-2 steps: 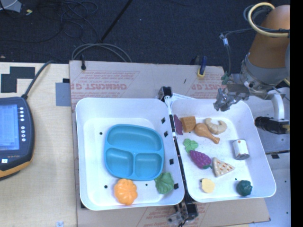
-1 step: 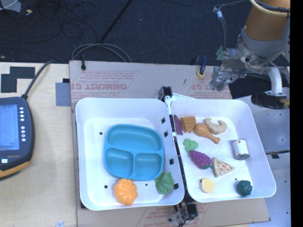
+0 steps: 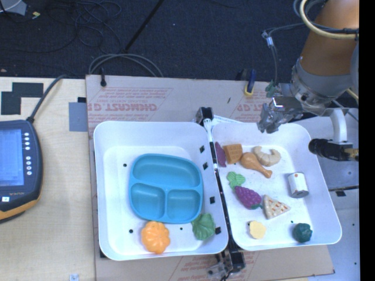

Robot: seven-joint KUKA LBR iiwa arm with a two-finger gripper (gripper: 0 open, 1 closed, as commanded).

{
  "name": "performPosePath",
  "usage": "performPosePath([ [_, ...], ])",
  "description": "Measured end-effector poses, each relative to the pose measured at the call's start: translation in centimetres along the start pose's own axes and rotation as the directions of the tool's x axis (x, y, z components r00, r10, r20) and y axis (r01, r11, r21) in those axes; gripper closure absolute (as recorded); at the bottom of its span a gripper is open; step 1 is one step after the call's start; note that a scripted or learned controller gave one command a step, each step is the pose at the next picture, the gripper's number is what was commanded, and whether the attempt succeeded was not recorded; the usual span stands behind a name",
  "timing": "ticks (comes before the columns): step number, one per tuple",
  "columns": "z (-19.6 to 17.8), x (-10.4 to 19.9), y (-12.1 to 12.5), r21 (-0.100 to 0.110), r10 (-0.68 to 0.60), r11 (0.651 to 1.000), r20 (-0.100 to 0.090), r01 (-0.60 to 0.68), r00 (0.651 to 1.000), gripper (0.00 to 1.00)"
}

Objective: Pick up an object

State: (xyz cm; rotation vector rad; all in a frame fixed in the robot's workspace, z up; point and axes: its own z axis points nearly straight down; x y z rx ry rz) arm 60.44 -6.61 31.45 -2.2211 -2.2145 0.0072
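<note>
My gripper [image 3: 270,124] hangs over the far edge of the right bin [image 3: 328,215], with nothing seen between its fingers. Just below it lie a pale shrimp [image 3: 268,155], a chicken drumstick [image 3: 256,164] and a toast-coloured block [image 3: 233,153]. Further forward in the same bin are purple grapes [image 3: 248,197], a green leaf piece [image 3: 235,179], a pizza slice [image 3: 274,206], a silver can [image 3: 297,184], a yellow-white piece [image 3: 256,229] and a dark green lump [image 3: 303,232]. A purple piece [image 3: 220,154] rests against the divider.
The left bin [image 3: 111,157] holds a blue divided tray [image 3: 166,188], an orange pumpkin-like toy [image 3: 154,237] and a green leafy toy [image 3: 203,226]. A tablet-like pendant [image 3: 16,165] lies at the far left of the bench. Cables run behind the bins.
</note>
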Motion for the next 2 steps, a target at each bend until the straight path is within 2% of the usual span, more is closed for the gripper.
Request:
performPosePath([
  [1,-0.7,10.8,-0.1,-0.004,-0.012,1.0,-0.001,0.012,1.0,1.0],
  [2,-7.4,10.1,-6.3,-0.008,-0.005,1.0,-0.001,0.005,1.0,1.0],
])
